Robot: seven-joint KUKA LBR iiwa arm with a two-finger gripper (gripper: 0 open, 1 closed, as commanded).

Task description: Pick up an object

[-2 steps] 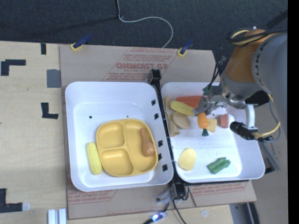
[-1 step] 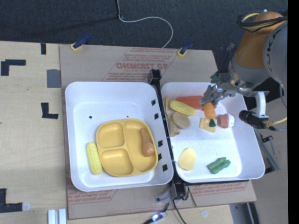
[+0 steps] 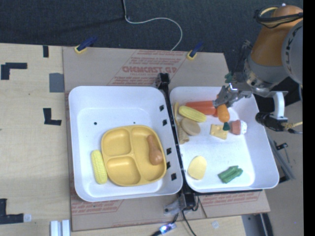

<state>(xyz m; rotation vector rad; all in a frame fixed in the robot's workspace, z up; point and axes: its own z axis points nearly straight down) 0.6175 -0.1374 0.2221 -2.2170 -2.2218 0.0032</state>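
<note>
Green beans [image 3: 230,173] lie at the right bin's [image 3: 263,181] near edge, one yellow slice [image 3: 197,167] beside them. Farther back, one carrot [image 3: 201,107] lies with its long axis across the bin, tip toward the gripper [image 3: 224,98], touching one corn cob [image 3: 192,114]. Whether the fingers are apart or together I cannot tell. Left bin [image 3: 81,132]: one yellow tray [image 3: 129,154], one sausage [image 3: 155,149], a second cob [image 3: 99,166].

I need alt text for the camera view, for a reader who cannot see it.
A robot gripper reaches from the right over toy foods in the right bin, near a red carrot. The left bin holds a yellow tray with a sausage and a corn cob beside it.
</note>
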